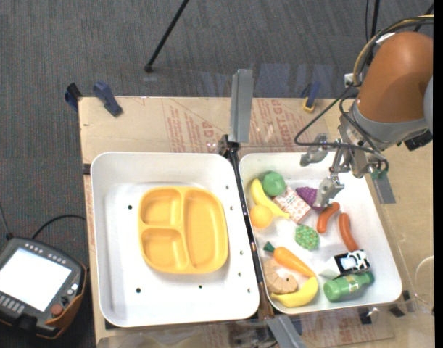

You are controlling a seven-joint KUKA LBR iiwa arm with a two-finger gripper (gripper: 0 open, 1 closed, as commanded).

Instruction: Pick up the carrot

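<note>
The gripper is hovering, apparently open and holding nothing, just above the sausages, with the carrot lying further below.

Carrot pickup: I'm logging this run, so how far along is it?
Nothing looks done: the carrot lies in the right bin, between the round biscuit and the green ball. In hand: the gripper hangs above the sausages. Left: reach the carrot, grasp and lift it.

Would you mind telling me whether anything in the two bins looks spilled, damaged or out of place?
Nothing stands out. The toy foods, including the carrot, lie loosely in the right bin, and the yellow plate sits flat in the left bin.
</note>
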